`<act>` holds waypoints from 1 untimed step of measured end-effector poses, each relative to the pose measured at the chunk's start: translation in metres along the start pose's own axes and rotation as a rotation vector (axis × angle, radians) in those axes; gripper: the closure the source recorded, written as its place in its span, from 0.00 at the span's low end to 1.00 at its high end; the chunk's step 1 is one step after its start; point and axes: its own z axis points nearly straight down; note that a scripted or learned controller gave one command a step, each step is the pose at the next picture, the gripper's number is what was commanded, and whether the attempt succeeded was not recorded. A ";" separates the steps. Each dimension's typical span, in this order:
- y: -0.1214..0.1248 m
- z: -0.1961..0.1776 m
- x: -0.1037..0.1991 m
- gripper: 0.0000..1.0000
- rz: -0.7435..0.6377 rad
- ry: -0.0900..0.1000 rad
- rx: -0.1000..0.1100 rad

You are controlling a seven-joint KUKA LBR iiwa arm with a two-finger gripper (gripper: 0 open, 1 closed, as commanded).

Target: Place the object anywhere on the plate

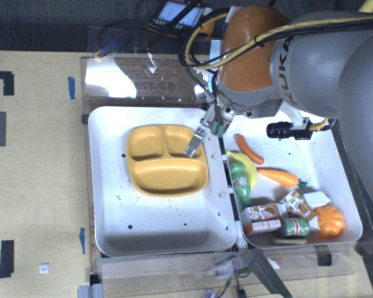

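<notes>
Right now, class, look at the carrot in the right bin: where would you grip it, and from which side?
Grip the carrot across its thick middle, coming straight down from above. It lies flat and roughly level across the view, so the gripper would likely close best across its narrow width. The sausage sits just above it and a carton just below, so the middle looks freest.

I work in a robotics lab: taped wooden bench (37,166), two white bins (112,228) beside it, a control pendant (177,14) behind them.
</notes>
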 end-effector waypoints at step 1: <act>0.002 -0.011 -0.001 1.00 -0.001 -0.005 -0.005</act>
